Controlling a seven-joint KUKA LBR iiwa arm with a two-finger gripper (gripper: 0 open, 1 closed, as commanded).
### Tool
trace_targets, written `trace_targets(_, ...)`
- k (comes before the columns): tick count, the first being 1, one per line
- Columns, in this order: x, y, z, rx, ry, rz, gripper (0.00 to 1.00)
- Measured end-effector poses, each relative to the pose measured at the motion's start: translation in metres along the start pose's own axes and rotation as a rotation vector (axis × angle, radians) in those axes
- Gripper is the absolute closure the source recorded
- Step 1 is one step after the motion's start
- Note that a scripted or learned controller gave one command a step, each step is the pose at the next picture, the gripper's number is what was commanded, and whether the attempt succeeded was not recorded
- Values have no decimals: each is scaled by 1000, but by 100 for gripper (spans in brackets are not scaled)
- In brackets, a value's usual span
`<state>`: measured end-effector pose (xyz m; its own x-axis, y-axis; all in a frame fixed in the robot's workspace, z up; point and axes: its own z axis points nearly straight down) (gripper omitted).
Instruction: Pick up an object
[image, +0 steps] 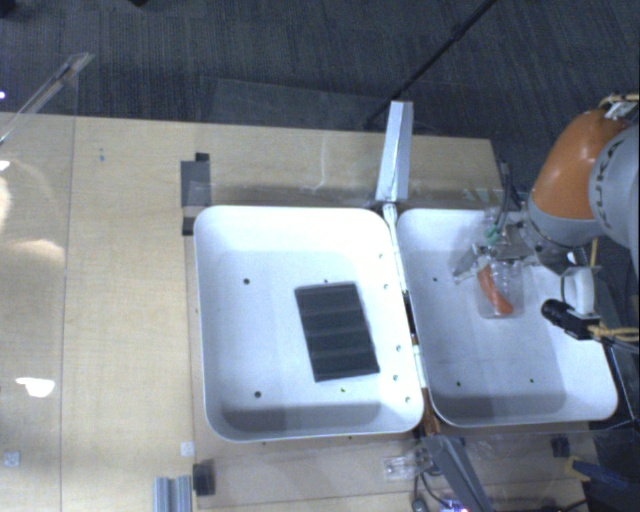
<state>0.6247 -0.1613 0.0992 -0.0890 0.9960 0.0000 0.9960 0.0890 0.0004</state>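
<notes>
**Arm low over the right bin, orange object beneath it**

In the right bin (520, 400), toward its far edge and nearer the wall it shares with the left bin than its outer side, the gripper (497, 268) hangs low over a small orange object (491, 288). The object lies on the bin floor, partly veiled by what looks like a clear, glassy piece around or above it; which of the two I cannot tell. Nor can I tell whether the gripper is spread or closed, or whether it touches the object at all.

The orange object looks small and light, probably smooth plastic or rubber, so I judge it could slip or roll under a glancing pinch. Its long axis runs roughly from far edge to near edge; taking it across the narrow middle seems the safest hold.

In the left bin (215, 300), a dark ribbed rectangular pad (337, 331) lies flat near the centre, well apart from the arm (580, 180).
</notes>
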Motion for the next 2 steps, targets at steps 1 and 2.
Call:
trace_targets(1, -10, 6, 12, -7, -1, -41, 0)
trace_targets(2, -8, 8, 0, -12, -2, -43, 100)
